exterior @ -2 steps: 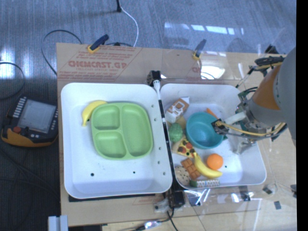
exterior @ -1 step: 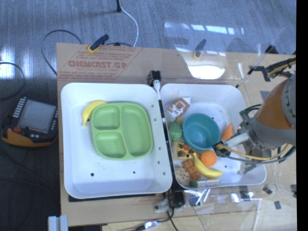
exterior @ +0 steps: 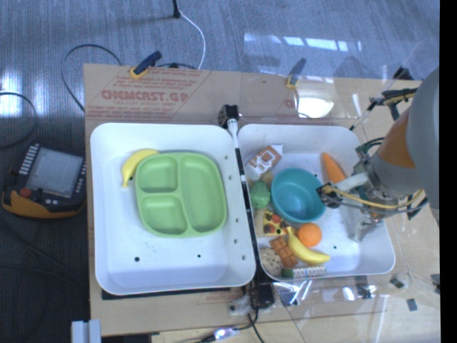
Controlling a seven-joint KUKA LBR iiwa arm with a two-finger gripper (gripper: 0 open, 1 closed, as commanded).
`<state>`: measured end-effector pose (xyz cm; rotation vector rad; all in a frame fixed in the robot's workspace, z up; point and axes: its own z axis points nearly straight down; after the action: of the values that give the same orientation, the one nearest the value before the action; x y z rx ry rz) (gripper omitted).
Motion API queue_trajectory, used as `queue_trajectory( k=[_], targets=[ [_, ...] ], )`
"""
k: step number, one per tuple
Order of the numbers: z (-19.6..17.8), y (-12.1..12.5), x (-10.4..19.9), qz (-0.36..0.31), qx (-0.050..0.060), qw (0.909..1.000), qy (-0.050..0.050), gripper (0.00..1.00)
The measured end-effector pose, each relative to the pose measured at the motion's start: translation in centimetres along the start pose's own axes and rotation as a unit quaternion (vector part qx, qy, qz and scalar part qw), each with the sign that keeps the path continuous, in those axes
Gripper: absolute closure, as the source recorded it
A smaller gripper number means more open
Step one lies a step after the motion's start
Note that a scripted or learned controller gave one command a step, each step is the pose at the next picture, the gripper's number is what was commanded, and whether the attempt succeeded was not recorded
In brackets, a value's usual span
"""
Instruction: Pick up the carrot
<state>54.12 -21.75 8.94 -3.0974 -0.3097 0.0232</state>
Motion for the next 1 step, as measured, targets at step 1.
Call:
queue_trajectory(
  k=[1],
  targets=[
    [-0.01, 0.81, 4.93, -0.001, -0.002, 1.0, 0.0, 0.0]
  ],
)
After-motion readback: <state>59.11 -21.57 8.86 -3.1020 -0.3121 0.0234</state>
